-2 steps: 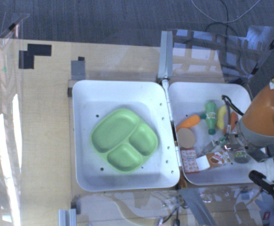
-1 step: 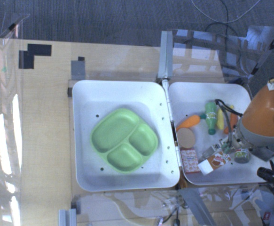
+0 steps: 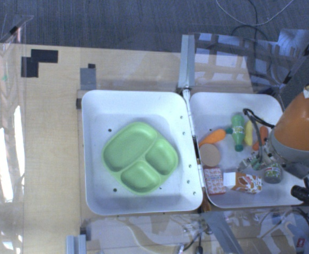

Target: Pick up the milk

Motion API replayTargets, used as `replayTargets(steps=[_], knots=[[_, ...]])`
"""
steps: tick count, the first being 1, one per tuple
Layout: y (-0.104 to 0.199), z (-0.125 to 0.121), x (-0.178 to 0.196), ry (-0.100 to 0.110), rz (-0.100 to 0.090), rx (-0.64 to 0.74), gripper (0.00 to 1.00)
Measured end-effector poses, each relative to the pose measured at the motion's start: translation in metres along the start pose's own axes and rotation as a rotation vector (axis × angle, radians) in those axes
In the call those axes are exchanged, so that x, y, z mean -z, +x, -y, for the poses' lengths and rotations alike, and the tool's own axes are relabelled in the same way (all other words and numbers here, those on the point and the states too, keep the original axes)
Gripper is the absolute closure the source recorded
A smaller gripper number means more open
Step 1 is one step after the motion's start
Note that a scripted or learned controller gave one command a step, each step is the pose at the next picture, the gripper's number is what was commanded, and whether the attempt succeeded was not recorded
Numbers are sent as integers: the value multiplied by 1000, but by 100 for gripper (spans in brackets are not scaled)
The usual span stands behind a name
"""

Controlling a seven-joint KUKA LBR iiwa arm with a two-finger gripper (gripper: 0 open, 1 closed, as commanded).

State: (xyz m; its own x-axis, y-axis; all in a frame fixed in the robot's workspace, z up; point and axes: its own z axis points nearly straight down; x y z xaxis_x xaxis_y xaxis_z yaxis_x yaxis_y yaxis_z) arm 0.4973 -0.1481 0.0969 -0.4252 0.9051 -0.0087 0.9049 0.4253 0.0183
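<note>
Bright, even overhead light with a slightly washed-out, soft look. The two white bins [image 3: 138, 102] are near overexposed, their walls showing only faint grey shading. The green divided tray [image 3: 140, 156] casts a soft shadow towards the lower left of the frame. Streaky reflections glare on a clear panel [image 3: 3, 120] along the left edge, over the pale wooden desk [image 3: 53, 142]. Small items at the right are blurry, fine detail lost. The dark carpet [image 3: 117, 15] at the top looks grainy.

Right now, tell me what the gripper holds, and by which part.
It cannot be told. The gripper hangs low over the right bin beside the milk carton, and the arm hides its tips.
</note>
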Motion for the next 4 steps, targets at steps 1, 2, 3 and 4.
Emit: replayTargets(steps=[1,2,3,4], knots=[[0,0,0,0,0,0,0],[-1,-3,8,-2,0,1,100],[-1,-3,8,-2,0,1,0],[13,-41,-2,17,-9,8,0]])
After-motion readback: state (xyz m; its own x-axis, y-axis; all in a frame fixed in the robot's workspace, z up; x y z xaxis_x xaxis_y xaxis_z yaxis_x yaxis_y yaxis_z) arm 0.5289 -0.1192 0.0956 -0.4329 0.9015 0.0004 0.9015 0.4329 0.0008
